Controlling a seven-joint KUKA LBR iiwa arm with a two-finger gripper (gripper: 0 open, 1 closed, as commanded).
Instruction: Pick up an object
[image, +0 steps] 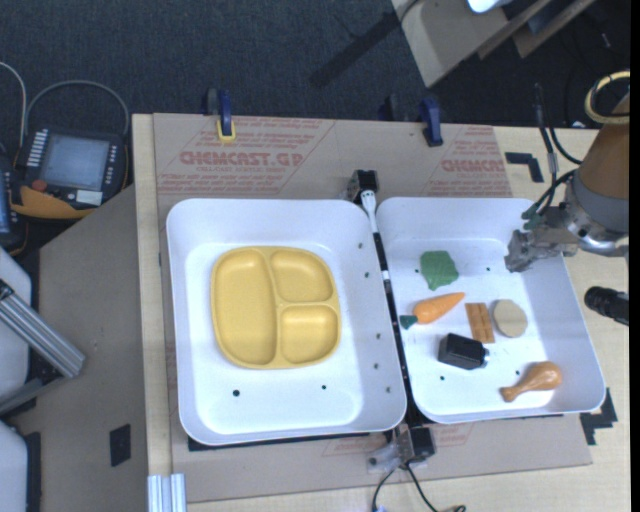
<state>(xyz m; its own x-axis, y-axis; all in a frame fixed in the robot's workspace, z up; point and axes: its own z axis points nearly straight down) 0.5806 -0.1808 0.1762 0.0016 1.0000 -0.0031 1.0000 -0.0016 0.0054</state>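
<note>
The right bin (560, 400) holds several small items. A green lump (438, 268) lies near its middle, with an orange carrot (437, 308) just below it. Lower down are a black block (462, 351), a brown wafer (479, 322), a round beige piece (510, 319) and a tan drumstick (532, 380). My gripper (522, 253) hangs over the bin's upper right part, right of the green lump and above the beige piece. Nothing shows in its grasp.
The left bin (200, 400) holds a yellow divided plate (274, 305). A black ridge with screws (382, 285) separates the two bins. Clamps (226, 112) hold the cardboard sheet at the back. A pendant with a screen (68, 165) lies off the bench at far left.
</note>
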